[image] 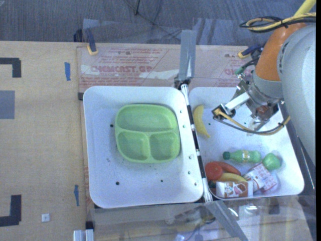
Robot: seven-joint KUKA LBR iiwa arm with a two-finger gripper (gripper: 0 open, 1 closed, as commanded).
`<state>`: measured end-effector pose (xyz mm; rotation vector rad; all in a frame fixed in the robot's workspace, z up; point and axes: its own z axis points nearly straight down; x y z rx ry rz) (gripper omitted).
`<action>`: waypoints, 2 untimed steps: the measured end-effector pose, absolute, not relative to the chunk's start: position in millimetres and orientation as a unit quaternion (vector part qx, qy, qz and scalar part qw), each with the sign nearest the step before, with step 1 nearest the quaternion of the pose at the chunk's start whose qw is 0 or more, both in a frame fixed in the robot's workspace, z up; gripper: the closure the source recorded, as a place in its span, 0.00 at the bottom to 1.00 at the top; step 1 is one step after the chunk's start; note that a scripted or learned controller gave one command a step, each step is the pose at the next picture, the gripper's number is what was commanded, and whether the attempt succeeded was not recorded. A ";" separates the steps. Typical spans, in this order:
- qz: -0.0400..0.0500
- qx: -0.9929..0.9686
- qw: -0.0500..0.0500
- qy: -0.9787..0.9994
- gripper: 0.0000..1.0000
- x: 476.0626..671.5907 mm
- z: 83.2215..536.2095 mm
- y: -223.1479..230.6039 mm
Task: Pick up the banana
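Bright, even overhead light on a soft, slightly grainy picture.

The two white bins (145, 197) are the brightest areas and come close to washing out, so their rims blur into the floors; the arm (301, 79) is also pale and overexposed at the right, with little surface detail. Shadows are faint and short, lying close under the green tray (148, 133) and along the divider between the bins. A clear sheet (135, 64) behind the bins gives a milky glare over the cardboard printing. Fine detail is smeared throughout, small labels unreadable, and the grey carpet (50, 9) at the top looks dimmer and noisy.
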<state>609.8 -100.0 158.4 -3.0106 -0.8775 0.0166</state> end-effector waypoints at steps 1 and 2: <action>0.005 -0.899 0.003 -0.437 0.00 480.6 180.5 -25.1; -0.001 -0.930 -0.001 -0.366 0.00 553.6 129.2 -107.0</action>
